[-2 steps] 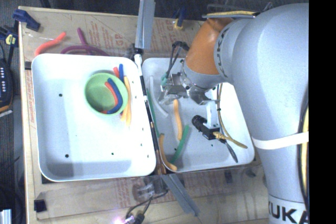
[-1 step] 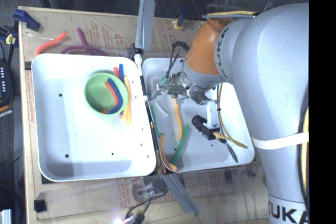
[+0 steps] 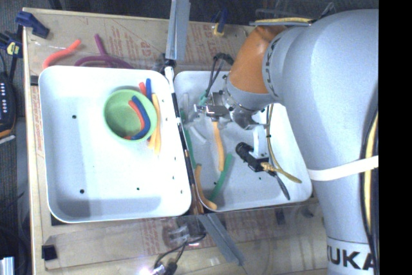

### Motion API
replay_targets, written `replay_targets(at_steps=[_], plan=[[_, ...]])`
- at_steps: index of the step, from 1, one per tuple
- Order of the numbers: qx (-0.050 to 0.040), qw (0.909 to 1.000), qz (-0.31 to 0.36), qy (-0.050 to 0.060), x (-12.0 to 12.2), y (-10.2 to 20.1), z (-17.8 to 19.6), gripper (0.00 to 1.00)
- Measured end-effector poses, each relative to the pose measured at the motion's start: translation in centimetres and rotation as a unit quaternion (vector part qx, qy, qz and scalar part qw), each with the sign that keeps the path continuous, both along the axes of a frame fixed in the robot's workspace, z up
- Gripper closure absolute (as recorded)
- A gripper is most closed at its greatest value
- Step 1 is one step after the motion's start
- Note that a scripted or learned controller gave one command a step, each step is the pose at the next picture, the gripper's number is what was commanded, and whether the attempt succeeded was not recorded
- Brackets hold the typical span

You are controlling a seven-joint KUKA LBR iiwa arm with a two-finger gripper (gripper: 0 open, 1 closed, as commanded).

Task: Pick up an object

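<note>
My gripper (image 3: 201, 110) is low over the far left part of the right bin (image 3: 290, 190), reaching in from the right under the orange wrist band. Just below it lies a thin orange stick (image 3: 219, 146), running toward the bin's near side. A green stick (image 3: 223, 181) slants beside it, and an orange curved piece (image 3: 200, 189) rests at the near left corner. A small green piece (image 3: 190, 118) sits by the left wall, close to the gripper. I see nothing clearly held.
The left bin (image 3: 77, 190) holds a green bowl (image 3: 126, 114) with red, blue and yellow sticks on its right rim. Behind the bins, orange and purple pieces (image 3: 96, 56) lie on the bench. A grey bar (image 3: 177, 26) stands at the divider's far end.
</note>
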State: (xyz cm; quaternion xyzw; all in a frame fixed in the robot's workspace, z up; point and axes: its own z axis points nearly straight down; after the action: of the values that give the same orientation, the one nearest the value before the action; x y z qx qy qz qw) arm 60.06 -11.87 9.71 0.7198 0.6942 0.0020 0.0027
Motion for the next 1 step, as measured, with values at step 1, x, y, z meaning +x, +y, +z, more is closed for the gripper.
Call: replay_targets(at_steps=[1], plan=[[0.0009, 1.0, 0.002, -0.001, 0.09, 0.17, 1.0, 1.0]])
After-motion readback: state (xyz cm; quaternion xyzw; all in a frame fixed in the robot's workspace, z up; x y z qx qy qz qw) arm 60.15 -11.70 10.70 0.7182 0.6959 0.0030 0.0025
